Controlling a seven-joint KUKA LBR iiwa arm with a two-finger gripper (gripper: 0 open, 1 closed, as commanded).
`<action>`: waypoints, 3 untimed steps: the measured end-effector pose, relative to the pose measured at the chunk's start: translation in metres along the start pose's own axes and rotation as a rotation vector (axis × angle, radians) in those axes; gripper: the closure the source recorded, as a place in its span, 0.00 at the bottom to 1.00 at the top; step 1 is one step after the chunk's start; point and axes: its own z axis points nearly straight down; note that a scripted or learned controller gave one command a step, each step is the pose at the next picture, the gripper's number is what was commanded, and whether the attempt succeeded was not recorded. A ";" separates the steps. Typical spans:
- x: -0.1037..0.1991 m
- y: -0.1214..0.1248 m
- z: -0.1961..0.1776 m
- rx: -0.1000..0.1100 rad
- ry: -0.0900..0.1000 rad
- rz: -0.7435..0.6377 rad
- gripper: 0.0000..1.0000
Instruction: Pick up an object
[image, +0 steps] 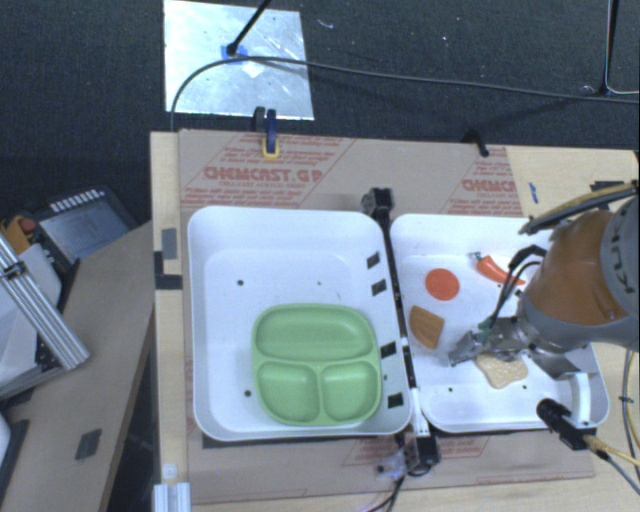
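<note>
**Grey arm low over right bin, gripper at pale piece**

Grey arm with its orange band reaches in from the right and sits low over the right bin. Its gripper is down at the bin floor, near that bin's front right part. Whether the pincer is spread or pressed together cannot be told: the fingers are small, dark and partly hidden by the wrist.

Findings, all placed relative to the right bin:

- A pale beige piece lies flat on the floor in the front right part, just beside or touching the gripper tip. Contact cannot be confirmed. Nothing is seen between the fingers.
- A tan toast-like slice lies near the bin's left wall, about mid-depth, just left of the gripper and apart from it.
- An orange disc lies behind the slice, nearer the back wall, close to the slice but not touching it.
- A small orange-red item lies to the right of the disc, near the back, partly behind the arm's cabling.

The left bin adjoins the right bin along a shared middle edge. A green three-compartment tray rests flat in its front half, toward the shared edge.

Both bins stand on a cardboard sheet.
</note>
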 end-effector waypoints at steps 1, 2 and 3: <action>-0.003 0.003 -0.012 -0.011 -0.008 0.002 1.00; -0.002 0.008 -0.056 -0.001 -0.001 -0.003 1.00; 0.006 0.008 -0.103 -0.003 -0.001 -0.004 1.00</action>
